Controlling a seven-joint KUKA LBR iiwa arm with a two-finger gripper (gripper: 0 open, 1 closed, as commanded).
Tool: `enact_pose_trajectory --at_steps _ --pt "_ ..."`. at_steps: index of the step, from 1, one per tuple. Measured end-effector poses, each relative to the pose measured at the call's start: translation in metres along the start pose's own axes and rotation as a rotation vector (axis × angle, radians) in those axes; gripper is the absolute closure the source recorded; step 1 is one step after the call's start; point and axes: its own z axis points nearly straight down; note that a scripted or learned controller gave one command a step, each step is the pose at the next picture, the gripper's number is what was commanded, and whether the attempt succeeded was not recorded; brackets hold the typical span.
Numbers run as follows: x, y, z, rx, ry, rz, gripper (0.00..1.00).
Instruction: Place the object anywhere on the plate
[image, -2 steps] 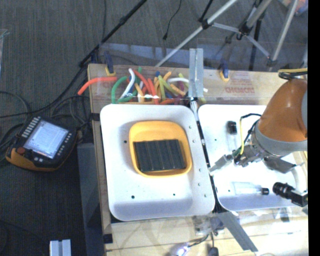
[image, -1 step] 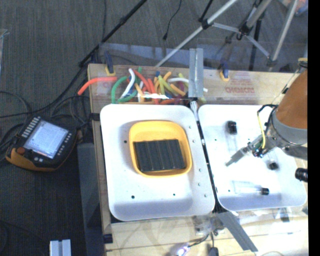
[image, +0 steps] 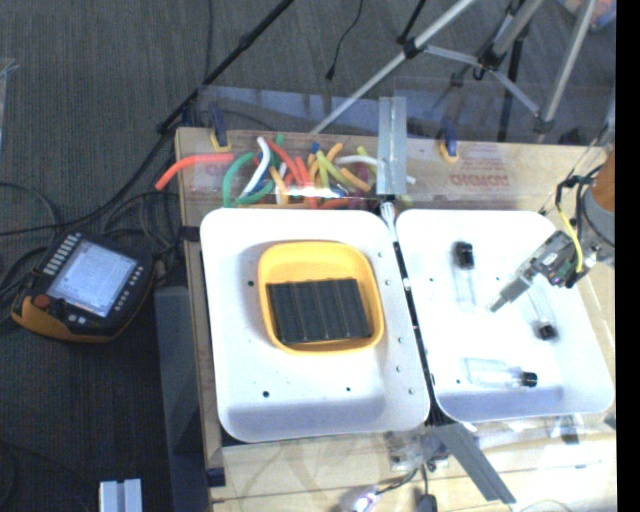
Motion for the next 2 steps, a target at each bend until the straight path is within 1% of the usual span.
enact_pose_trajectory --at_steps 1,2 --pt "-0.029 0.034 -0.031 -0.002 -0.002 -0.351 0.0" --pt "-0.05 0.06 -0.03 -0.005 0.0 -0.346 0.0"
